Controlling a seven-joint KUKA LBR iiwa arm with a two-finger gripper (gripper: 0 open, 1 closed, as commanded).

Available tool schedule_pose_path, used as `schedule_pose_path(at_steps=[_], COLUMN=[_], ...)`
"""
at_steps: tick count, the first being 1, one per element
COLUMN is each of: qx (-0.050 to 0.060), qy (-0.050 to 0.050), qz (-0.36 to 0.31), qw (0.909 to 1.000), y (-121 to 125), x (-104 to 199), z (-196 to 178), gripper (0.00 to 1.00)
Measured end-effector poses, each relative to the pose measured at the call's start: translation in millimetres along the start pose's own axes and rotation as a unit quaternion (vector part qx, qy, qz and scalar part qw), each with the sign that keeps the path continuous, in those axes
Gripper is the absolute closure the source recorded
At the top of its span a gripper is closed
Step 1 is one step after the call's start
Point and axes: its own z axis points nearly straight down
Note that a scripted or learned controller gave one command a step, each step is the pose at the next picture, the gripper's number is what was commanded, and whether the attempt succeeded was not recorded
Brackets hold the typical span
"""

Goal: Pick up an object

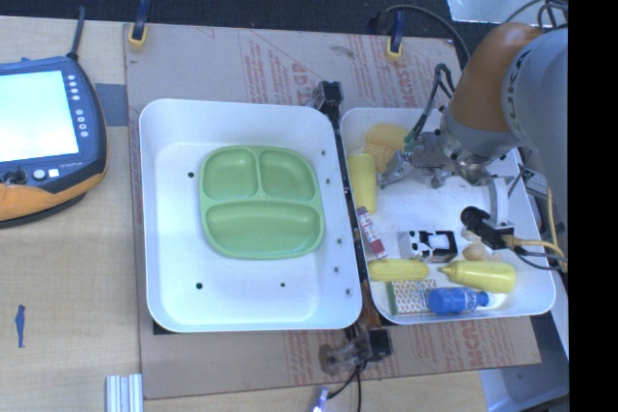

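My gripper [404, 164] hangs low over the back half of the right bin [541, 304], reaching in from the right. Just to its left lies a long yellow banana-like piece [362, 180], and a pale yellow lump [385, 137] sits behind it. Nothing shows as held. Nearer the front of this bin are a black-and-white toy [430, 244], a yellow corn cob [398, 270], a yellow bottle [483, 277], a blue bottle [452, 302] and a slim red-and-white tube [370, 233].
The left bin [164, 236] holds a green divided plate [260, 202]. A tablet-like pendant [43, 135] lies on the bench at far left. The wall between the two bins runs close to the gripper's left. Blue-and-yellow clamps [138, 27] hold the cardboard at the back.
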Motion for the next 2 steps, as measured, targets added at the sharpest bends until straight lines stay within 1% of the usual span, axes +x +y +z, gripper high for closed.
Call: schedule_pose_path(at_steps=[1, 2], qx=[0.0, 0.001], qy=[-0.005, -0.005], qz=[0.002, 0.002], qw=[1.0, 1.0], y=[45.5, 45.0], x=[16.9, 15.3], z=[-5.6, -1.2], gripper=[0.0, 0.0])
